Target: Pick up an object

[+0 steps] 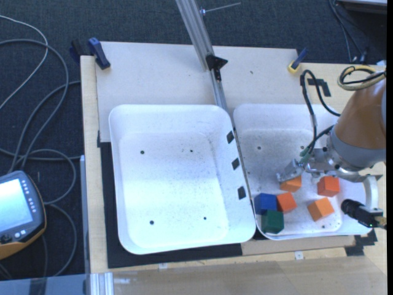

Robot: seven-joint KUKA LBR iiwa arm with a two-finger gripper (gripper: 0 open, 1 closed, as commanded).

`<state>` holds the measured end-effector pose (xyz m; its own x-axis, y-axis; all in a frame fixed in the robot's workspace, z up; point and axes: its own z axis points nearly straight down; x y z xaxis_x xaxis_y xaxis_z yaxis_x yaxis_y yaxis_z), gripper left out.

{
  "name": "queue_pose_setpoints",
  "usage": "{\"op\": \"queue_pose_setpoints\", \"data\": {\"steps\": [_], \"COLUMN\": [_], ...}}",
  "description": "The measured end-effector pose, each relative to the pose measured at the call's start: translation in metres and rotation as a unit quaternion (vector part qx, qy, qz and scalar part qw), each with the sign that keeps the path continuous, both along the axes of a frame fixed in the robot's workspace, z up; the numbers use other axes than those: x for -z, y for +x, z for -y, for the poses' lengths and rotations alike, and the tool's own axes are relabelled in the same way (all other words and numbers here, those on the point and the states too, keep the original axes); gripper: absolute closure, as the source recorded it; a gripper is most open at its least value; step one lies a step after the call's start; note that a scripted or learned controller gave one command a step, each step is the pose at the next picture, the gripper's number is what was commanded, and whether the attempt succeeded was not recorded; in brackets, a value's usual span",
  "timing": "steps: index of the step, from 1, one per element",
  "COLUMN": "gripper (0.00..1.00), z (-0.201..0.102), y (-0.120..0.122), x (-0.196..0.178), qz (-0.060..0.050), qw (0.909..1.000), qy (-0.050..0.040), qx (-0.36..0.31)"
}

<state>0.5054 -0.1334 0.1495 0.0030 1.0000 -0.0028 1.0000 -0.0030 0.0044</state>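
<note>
My gripper reaches in from the right and sits low in the right bin, directly over a small orange block that it partly covers. Whether the block is held cannot be made out. Just below lie another orange block, a blue block and a green block by the bin's front-left corner. Two more orange blocks rest to the right, one under the wrist and one near the front rim.
The left bin lies beside the right one, with black clips along the shared wall. A slanted metal pole crosses above the back of the bench. Cables hang from the arm over the right bin's back.
</note>
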Motion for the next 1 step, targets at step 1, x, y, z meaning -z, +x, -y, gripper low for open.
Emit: {"op": "queue_pose_setpoints", "data": {"steps": [1], "gripper": [0.00], "z": [0.0167], "y": [0.0153], "x": [0.0528], "qz": [-0.004], "qw": [1.0000], "qy": [0.0021], "qx": [-0.001]}}
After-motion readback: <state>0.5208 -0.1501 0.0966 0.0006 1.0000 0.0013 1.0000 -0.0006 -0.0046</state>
